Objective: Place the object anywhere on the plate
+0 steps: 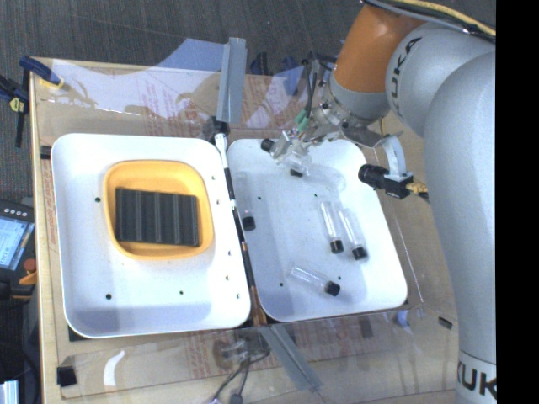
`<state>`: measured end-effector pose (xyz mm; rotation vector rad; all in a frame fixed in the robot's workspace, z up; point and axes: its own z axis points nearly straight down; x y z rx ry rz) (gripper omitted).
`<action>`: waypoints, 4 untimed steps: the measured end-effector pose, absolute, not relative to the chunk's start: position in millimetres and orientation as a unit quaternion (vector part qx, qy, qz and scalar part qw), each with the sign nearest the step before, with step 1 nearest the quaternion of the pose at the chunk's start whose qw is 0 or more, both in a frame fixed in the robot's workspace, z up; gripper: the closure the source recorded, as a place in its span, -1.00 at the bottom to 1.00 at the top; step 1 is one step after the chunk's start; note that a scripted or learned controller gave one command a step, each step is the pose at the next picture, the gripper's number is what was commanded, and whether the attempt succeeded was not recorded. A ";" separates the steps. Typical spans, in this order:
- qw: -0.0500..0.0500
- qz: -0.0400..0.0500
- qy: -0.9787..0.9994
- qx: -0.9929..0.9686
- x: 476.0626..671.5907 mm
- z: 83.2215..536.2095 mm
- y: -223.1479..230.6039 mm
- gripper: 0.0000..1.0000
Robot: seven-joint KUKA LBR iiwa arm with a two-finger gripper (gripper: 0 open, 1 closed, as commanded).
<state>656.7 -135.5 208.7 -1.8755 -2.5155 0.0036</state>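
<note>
while the tool (pixel 290 151) hovers, its state unclear, three tubes (pixel 332 227) lie below it in the right bin (pixel 269 251).

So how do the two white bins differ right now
The left bin holds a yellow plate with a dark ribbed insert; the right bin holds several clear tubes with black caps, such as one tube, lying loose. The gripper is above the right bin's far edge, not the left bin. Both are shallow, white, with rounded corners.

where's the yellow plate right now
The yellow plate sits in the left bin, holding a dark ridged block, across the divider from the clear tubes.
</note>
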 end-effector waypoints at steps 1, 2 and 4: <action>0.002 0.001 -0.802 -0.598 656.7 208.7 -135.8 -1.00; 0.002 0.001 -0.807 -0.590 656.7 223.0 -77.0 -1.00; 0.001 0.001 -0.953 -0.304 656.7 192.0 -9.7 -1.00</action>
